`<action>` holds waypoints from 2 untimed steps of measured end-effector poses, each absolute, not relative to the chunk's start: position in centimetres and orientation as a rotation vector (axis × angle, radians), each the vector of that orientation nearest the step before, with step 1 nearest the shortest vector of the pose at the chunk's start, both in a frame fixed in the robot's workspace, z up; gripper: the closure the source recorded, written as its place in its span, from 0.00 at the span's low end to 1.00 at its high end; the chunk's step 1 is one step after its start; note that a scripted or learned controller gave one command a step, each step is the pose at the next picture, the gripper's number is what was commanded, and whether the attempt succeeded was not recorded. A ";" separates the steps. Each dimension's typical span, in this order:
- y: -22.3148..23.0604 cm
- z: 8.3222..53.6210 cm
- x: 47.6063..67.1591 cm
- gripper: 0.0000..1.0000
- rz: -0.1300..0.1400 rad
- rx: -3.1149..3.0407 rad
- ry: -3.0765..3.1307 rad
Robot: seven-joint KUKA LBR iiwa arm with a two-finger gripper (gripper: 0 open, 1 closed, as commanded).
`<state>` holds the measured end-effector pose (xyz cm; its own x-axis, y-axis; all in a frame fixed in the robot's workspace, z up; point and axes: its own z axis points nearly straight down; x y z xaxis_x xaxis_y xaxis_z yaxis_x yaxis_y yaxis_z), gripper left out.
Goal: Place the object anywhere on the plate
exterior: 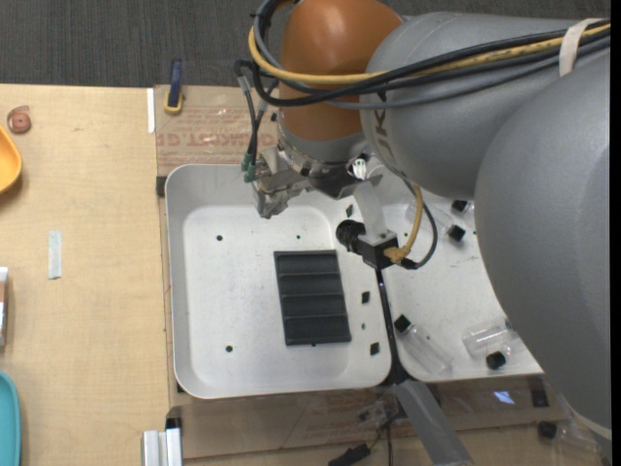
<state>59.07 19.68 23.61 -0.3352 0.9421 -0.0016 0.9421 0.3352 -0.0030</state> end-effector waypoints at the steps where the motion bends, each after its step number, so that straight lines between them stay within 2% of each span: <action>1: 20.2 22.9 56.5 1.00 0.007 -1.560 -2.724; 2: 20.7 16.9 57.7 1.00 0.006 -1.382 -2.819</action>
